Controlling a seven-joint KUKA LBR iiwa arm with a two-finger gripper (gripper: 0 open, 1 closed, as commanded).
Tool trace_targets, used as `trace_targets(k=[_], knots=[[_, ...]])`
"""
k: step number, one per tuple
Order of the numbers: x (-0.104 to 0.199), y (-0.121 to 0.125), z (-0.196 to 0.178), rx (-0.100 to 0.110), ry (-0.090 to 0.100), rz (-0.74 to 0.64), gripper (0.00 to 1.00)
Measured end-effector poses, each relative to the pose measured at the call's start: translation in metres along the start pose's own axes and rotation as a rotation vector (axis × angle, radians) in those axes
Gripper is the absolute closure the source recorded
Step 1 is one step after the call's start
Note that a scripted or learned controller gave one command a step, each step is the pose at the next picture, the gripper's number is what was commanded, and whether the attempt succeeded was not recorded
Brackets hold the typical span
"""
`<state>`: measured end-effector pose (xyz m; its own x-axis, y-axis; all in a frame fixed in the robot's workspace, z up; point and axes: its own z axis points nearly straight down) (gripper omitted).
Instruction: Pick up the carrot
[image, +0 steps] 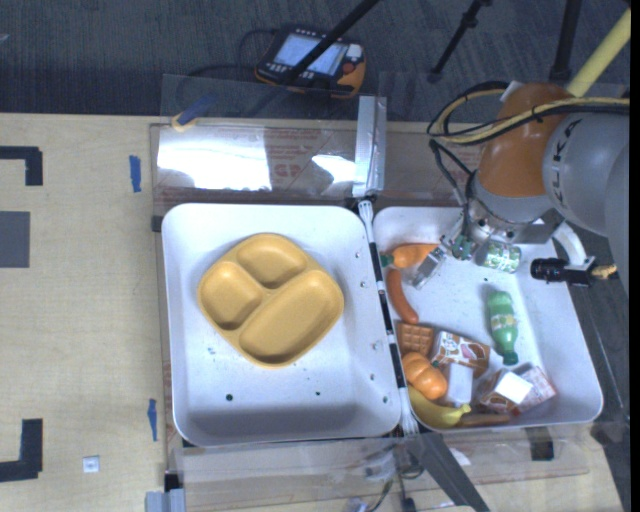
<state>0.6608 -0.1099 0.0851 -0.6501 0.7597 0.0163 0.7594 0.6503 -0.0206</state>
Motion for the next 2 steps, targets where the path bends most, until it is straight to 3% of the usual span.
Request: trace_targets(k=[1,2], knots=[[-0.004,0.004,-0.013,-0.02,-0.021,0.0,1.0],[0.067,0.04,-0.1,-0.027,-0.018,0.222,1.0]])
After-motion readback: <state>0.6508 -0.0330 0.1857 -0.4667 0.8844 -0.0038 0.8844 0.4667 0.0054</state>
